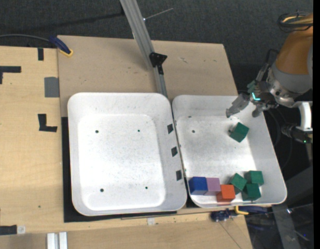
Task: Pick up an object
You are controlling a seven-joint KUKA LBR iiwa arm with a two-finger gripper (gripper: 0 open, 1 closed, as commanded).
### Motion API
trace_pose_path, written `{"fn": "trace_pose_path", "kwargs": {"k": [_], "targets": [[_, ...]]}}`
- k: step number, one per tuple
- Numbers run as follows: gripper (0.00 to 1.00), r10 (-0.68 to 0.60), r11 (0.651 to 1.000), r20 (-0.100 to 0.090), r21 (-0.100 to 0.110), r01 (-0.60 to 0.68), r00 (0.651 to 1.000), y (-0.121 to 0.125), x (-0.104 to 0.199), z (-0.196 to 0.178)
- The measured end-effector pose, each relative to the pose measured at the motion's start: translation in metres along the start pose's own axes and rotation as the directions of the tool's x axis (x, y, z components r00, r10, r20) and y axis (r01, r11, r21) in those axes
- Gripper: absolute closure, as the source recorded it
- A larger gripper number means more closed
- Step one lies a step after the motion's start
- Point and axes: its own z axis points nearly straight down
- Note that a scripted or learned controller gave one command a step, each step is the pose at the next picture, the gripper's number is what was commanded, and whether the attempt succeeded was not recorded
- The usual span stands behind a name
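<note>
Clustered along right bin's [268, 154] near edge: blue cube [198, 184], purple cube [213, 184], orange cube [227, 192], three green cubes [249, 183]. Lone green cube [239, 132] lies free near far right corner, just below gripper [246, 106], fingers spread open, gripping nothing. No readable labels.

Two shallow white bins sit side by side: the left bin [77, 113] and the right bin [201, 105]. Seven blocks lie in the right one. Four are green: a lone one [239, 132] toward two o'clock and three [238, 181] [256, 177] [251, 191] at five o'clock. One blue [198, 185], one purple [213, 184] and one orange [227, 192] sit at six o'clock.
</note>
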Motion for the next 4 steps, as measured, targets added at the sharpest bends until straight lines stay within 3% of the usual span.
{"fn": "trace_pose_path", "kwargs": {"k": [1,2,3,4], "targets": [[0.0,-0.001,1.0,0.002,-0.004,0.001,1.0,0.001,0.0,-0.003],[0.0,-0.001,1.0,0.003,-0.001,0.001,1.0,0.005,0.002,0.042],[0.0,0.001,1.0,0.009,-0.011,0.0,1.0,0.01,-0.004,0.099],[0.0,-0.001,1.0,0.011,-0.026,0.001,1.0,0.015,-0.006,0.1]]}}
